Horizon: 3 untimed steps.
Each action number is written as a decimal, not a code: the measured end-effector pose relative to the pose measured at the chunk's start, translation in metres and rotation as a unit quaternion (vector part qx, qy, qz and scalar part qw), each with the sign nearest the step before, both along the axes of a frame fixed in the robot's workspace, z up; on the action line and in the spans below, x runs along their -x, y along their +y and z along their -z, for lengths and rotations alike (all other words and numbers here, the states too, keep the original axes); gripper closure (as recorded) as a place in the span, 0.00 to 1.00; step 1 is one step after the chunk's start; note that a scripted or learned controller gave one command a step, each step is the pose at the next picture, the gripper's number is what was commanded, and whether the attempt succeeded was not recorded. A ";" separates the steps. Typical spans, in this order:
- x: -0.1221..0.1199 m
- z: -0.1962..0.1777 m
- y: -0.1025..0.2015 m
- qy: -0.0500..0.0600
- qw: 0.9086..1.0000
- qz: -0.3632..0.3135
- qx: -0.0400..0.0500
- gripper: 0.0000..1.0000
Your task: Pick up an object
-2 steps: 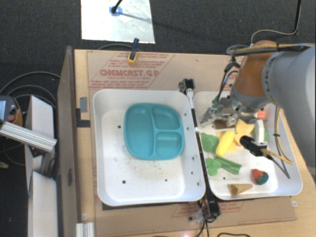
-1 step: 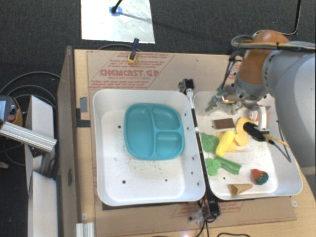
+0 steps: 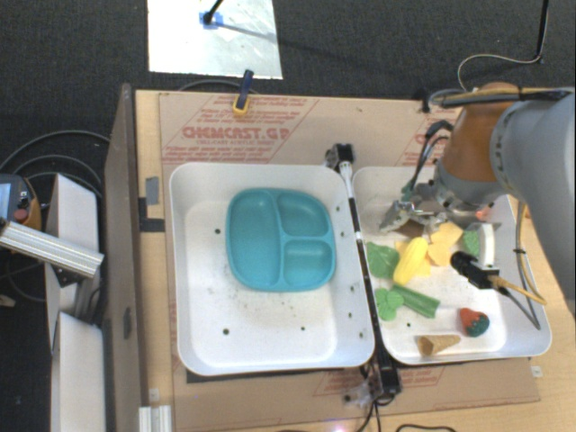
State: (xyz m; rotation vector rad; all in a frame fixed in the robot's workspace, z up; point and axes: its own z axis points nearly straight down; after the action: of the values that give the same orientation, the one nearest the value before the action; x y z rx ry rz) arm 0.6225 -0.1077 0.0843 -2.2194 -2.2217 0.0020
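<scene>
1. Two white bins sit side by side on a brown cardboard sheet printed with red lettering. The left bin holds a teal divided plate, lying flat near its middle.

2. The right bin holds the loose toy foods, gathered in its middle and near half.

3. The grey arm, with its orange band, reaches in from the right over the far part of the right bin.

4. The gripper is low over the bin's far-left area, just beyond the yellow toy. From this angle I cannot tell whether it is released or clenched, and nothing can be seen in its grasp.

5. The yellow toy lies tilted in the middle of the right bin, touching a pale yellow wedge on its right and a green pepper-like toy on its left, near the wall between the bins.

6. Nearer the camera lies a long green toy, just below the yellow one.

7. A red strawberry toy with a dark green cap lies toward the near-right corner – apart from the cluster.

8. A tan cone lies on its side by the near rim, just left of the strawberry toy.

9. A small green piece sits just right of the pale wedge, under the arm's wrist.
</scene>
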 end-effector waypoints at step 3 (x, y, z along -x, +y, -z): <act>-0.016 0.000 -0.017 -0.002 1.000 0.000 0.000 0.00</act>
State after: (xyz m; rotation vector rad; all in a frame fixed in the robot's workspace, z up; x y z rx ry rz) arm 0.6384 -0.1246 0.0848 -2.2212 -2.2243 -0.0007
